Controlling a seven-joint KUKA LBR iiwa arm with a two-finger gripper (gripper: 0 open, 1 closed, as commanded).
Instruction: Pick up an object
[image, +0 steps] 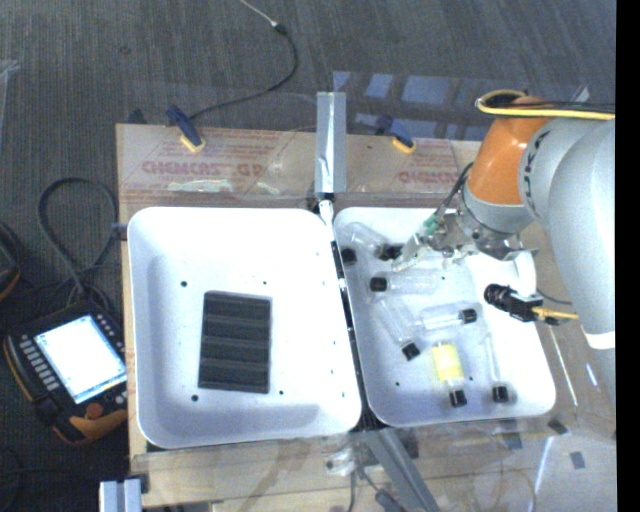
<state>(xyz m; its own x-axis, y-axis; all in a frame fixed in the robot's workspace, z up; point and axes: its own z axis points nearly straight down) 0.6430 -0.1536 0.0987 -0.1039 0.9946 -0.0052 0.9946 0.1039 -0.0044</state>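
From my station I see the arm (560, 200) reaching in from the right over the far part of the right bin (520, 400); its gripper (432, 238) sits low among clear plastic bottles with black caps (425, 285), but whether it grips anything I cannot tell; a yellow-filled bottle (447, 363) lies toward the near side of that bin, well apart from the gripper; in the left bin (150, 300) a black ribbed block (236, 341) lies flat near the middle.
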